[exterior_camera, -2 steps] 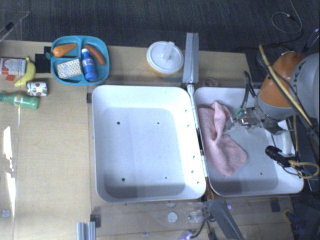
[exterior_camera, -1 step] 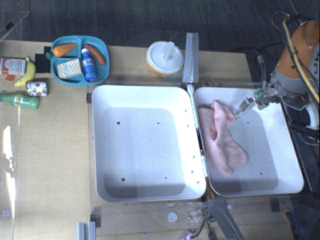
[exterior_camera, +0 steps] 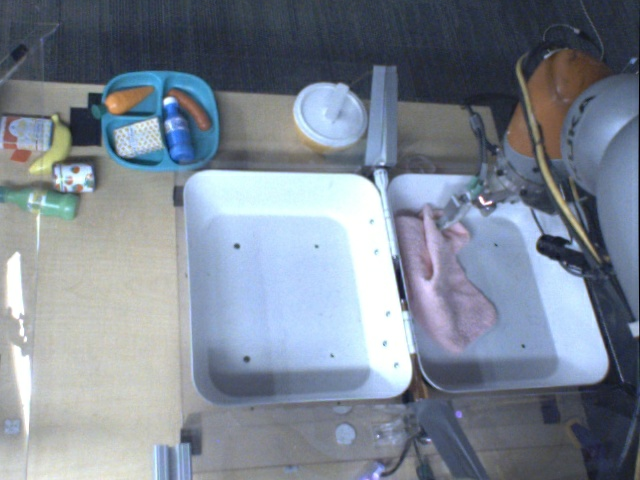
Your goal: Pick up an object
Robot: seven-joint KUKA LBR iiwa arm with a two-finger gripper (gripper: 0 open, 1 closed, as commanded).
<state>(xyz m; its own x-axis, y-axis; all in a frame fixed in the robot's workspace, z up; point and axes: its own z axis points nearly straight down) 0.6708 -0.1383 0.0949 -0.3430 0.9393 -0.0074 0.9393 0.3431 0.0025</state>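
**No readable text in the frame**

Nothing printed can be read anywhere on the counter. The small box (exterior_camera: pixel 24 133) at the upper left edge of the frame carries red and white packaging, but its print is too blurred to make out. The small can (exterior_camera: pixel 73 177) just below it has a spotted wrapper with no legible words. The blue bottle (exterior_camera: pixel 178 133) in the blue tray (exterior_camera: pixel 205 118) bears a pale label, also unreadable.

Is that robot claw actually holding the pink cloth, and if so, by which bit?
It looks so: the gripper seems to pinch the pink cloth at its top edge, lifting a small fold there. The rest of the cloth lies in the right bin.
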